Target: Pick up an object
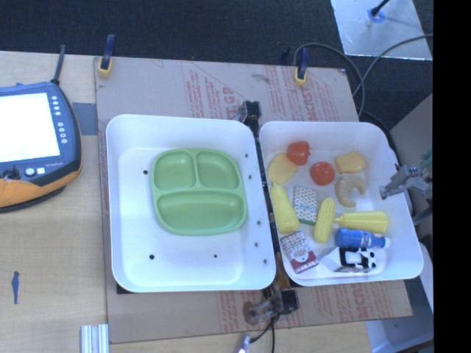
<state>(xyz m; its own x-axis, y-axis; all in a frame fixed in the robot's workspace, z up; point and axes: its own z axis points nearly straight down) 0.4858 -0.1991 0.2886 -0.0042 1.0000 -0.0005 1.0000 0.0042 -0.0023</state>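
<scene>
Two shallow white plastic bins sit side by side, the left bin (125, 197) holding one light green plastic plate with three compartments (199, 191). The right bin (383, 140) holds two small round red tomato-like toys (298, 152) (322, 173), one yellow corn cob toy (324, 220), one yellow squeeze bottle (362, 220), one blue bottle with a white cap (360, 239), one black-and-white cow-patterned toy (358, 257), and two small flat printed packets (305, 203) (299, 251). There are also four other pale yellow or tan food-shaped toys (282, 168) (284, 208) (350, 162) (349, 190), too small to name surely.
</scene>
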